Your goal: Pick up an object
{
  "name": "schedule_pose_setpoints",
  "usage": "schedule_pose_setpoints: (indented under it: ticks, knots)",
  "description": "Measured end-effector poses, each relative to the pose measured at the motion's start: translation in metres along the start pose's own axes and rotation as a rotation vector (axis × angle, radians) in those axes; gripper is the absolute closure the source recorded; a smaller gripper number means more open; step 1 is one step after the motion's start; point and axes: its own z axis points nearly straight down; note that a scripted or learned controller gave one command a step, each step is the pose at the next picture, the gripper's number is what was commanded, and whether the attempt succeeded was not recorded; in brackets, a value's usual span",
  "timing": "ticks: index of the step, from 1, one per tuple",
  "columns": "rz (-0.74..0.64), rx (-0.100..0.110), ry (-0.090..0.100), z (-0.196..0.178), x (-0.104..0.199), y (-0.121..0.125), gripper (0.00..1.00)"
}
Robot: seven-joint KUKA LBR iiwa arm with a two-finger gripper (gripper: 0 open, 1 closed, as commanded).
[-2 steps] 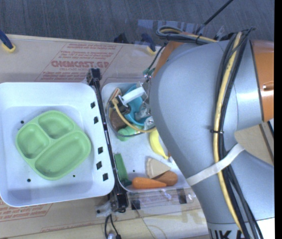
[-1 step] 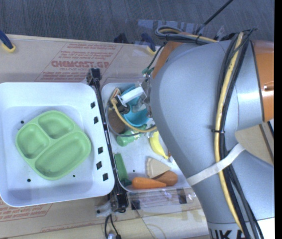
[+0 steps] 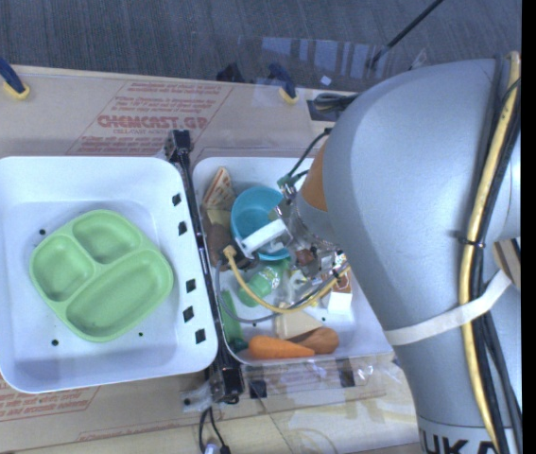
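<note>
right bin (image 3: 249,166): blue cup (image 3: 251,218) lay in the far part among clutter, just left of the gripper (image 3: 310,258); contact between them unclear. gripper: degree of opening could not be told. orange carrot (image 3: 280,349) lay at the near wall. left bin (image 3: 3,187): held a green divided plate (image 3: 102,272).

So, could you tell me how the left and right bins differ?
The left bin holds one green plate, lying flat; the right bin is crowded with several things, among them a blue cup and an orange carrot. The left bin lies in open view, while the arm reaches over the right bin and hides part of it. Both are shallow and white.
</note>
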Motion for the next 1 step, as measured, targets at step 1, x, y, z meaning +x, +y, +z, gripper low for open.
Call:
schedule_pose_setpoints:
  ticks: [1]
  knots:
    - [0.058, 0.001, 0.003, -0.0011, 0.0517, 0.002, 0.0]
